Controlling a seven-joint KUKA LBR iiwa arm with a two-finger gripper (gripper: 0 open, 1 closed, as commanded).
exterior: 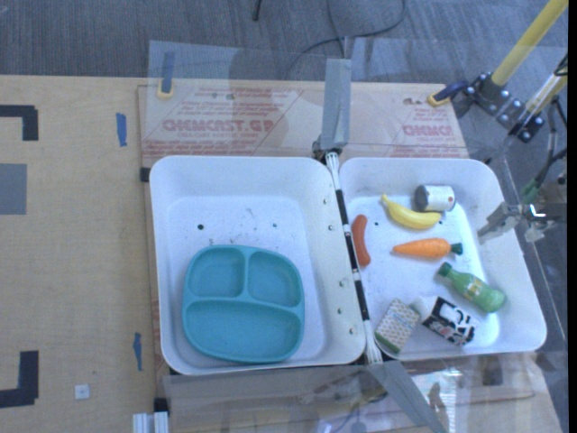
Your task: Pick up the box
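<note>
Box (398, 325), small with a green-and-white pattern, lies tilted near the front left corner of the right bin (516, 307), close to the divide between the two bins. Just beside it, toward the right, lies a black-and-white carton (448, 321); whether the two touch cannot be told. Nothing holds the box.

The gripper (505, 222) shows faintly at the right bin's right rim, about halfway along that edge and well apart from the box. Whether it is apart or together cannot be told, and nothing is seen in its grasp.

A green bottle (471, 288) lies slantwise near the right edge, behind the carton. A carrot (424, 249) lies across the bin's middle, with a banana (410, 212) behind it and a white can (435, 197) on its side just beside the banana's far end. A red sausage (361, 239) lies along the bin's left edge.

The left bin (171, 188) carries a teal divided plate (243, 303) in its front half.
</note>
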